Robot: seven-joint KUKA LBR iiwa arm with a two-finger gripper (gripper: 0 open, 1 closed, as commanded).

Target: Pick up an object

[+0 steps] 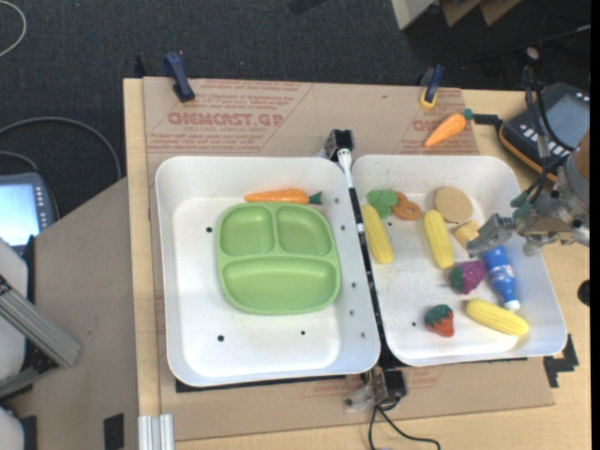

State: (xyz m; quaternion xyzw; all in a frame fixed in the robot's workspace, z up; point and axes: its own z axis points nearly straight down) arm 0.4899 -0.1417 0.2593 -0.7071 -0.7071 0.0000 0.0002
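Observation:
My gripper (518,236) hangs over the right side of the right bin (403,345), open, with one grey finger (487,234) pointing left and nothing between the two. Just below it lies a blue bottle (502,277) with a white cap. Beside the bottle sit purple grapes (468,275), and a small tan block (465,232) is near the left finger. Also in this bin are two corn cobs (377,233) (437,239), a yellow cob (497,317), a strawberry (441,320), a tan round cookie (454,203), a green leafy piece (382,198) and an orange pretzel (407,209).
The left bin (187,336) holds a green divided plate (277,256) and a carrot (278,196) behind it. Another carrot (445,127) lies on the cardboard behind the right bin. Blue clamps (178,75) (431,84) grip the board's far edge.

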